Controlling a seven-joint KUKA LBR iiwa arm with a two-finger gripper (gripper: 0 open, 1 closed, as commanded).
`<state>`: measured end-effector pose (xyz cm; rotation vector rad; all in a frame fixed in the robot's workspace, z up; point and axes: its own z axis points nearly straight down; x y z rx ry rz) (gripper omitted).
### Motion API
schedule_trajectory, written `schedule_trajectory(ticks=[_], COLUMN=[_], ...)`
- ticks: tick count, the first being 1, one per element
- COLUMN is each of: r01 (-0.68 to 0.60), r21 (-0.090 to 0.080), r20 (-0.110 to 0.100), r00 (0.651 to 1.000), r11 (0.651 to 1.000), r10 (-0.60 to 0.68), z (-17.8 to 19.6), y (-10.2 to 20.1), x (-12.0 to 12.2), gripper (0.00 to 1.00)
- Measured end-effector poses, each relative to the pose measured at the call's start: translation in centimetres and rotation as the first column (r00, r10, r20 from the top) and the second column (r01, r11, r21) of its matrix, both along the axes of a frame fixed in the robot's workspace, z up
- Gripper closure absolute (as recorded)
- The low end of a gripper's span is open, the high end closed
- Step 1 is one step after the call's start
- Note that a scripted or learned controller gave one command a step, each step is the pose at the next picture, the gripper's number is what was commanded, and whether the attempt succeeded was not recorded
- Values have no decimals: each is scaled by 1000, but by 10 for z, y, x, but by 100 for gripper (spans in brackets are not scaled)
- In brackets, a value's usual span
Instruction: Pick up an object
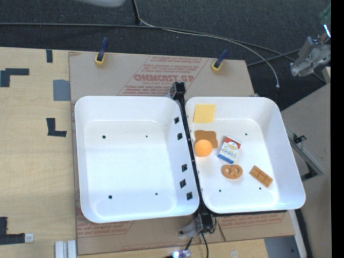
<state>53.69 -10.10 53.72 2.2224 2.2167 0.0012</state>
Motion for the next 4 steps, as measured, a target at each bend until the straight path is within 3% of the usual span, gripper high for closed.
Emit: schedule_trajectory(ticks=[1,2,3,4], r01=[-7,7,-6,-14], r21=[3,0,2,3], r20=[-21,-11,-7,6], r00=[1000,1000,1000,1000], r11=[1000,1000,1000,1000], r10=[7,-7,6,14], z=[-224,-290,-408,-350], y=[75,-26,-12,69], x=[-14,-45,8,82], gripper=[0,0,0,0])
